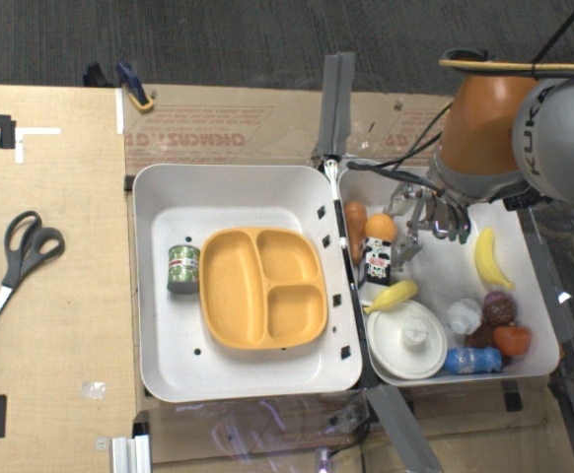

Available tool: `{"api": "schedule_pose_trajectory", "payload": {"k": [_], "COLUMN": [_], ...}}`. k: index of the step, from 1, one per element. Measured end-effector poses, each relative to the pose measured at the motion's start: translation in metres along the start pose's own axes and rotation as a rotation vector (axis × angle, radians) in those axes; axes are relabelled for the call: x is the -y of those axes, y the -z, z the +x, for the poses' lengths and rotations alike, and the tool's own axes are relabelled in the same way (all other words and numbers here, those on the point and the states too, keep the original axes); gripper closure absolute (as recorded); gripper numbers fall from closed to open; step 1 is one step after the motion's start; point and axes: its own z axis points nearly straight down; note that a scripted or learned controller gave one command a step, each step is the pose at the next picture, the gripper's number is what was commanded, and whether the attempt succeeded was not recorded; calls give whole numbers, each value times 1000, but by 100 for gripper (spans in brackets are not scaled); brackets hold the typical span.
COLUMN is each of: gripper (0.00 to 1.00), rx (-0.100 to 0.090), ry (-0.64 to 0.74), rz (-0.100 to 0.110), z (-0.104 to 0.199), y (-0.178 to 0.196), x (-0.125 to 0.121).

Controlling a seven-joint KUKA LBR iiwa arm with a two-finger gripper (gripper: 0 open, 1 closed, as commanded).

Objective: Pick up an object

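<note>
While I watch from the overhead camera, my gripper (427,223) hangs over the right bin (534,254) toward its 11 o'clock corner, above a bare patch of floor. I cannot tell how the jaws stand, and I see nothing between them. Candidates crowd this bin: an orange (380,227) at the gripper's 9 o'clock, a small carton (377,261) just below it, a banana (491,258) at 3 o'clock, a white bowl (408,339) at 6. I judge the orange or carton the likeliest target, being nearest. The left bin (159,363) holds a yellow tray (263,288) and a can (182,268) at its 9 o'clock, well apart from the arm.
</note>
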Motion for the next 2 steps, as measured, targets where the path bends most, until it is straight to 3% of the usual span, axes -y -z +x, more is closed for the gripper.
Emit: {"api": "schedule_pose_trajectory", "payload": {"k": [1, 2], "gripper": [0, 0], "rx": [-3, 1], "ry": [128, -5], "rz": [-1, -1], "z": [62, 1], "y": [0, 0], "x": [62, 4]}}
